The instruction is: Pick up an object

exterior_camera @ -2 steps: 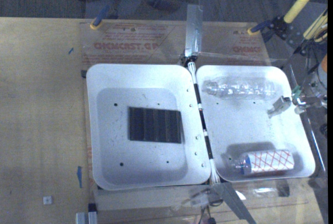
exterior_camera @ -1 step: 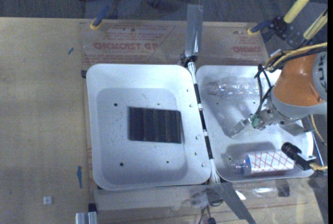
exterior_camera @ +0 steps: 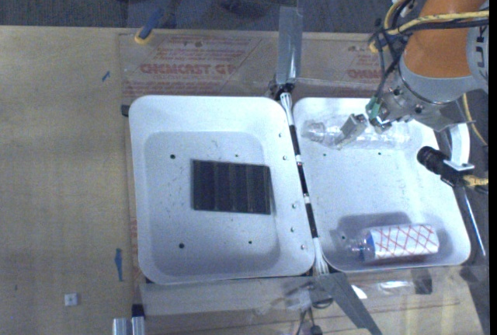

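Arm came in from the right, orange band up top, w/ the gripper low over the far end of the right bin. Fingers sat right at a clear crumpled plastic bag lying near the bin's far-left corner, close to the divider betw. the two bins. Gripper tip looked to be touching or just over the bag's right part, but couldn't tell if the jaws were open or closed, nor whether any plastic was betw. them; too small and too pale against the white bin. Bag looked to rest on the bin floor. At the near end of the same bin lay a tube-shaped pack w/ a red-and-white criss-cross wrap and a bluish cap end at its left, on its side, well apart from the gripper and bag. A black knob-like part of the arm's rig stuck out over the right rim of that bin. Left bin held a dark ribbed rectangular block, flat, about mid-floor. Both bins sat side by side on a wooden bench, rims touching along the middle.
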You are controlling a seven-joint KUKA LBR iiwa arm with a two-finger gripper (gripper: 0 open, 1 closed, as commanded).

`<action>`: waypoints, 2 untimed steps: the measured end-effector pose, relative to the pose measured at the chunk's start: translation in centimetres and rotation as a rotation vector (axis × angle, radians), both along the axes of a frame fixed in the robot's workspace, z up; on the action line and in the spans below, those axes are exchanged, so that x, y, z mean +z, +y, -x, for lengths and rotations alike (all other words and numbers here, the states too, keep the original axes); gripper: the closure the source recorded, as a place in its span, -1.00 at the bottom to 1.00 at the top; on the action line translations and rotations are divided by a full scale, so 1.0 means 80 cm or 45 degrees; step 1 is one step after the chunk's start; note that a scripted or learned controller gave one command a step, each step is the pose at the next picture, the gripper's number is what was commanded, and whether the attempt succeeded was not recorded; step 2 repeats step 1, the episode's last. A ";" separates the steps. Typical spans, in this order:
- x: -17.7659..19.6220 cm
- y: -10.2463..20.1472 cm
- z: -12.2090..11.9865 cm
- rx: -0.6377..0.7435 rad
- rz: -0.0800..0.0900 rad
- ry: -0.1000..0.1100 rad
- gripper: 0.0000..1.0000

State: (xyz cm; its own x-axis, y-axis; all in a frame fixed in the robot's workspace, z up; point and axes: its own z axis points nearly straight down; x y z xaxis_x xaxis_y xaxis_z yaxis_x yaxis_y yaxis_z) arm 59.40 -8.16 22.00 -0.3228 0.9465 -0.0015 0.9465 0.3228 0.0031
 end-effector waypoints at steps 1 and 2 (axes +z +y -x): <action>-0.044 0.053 -0.051 -0.021 0.001 -0.002 -1.00; -0.044 0.053 -0.051 -0.021 0.001 -0.002 -1.00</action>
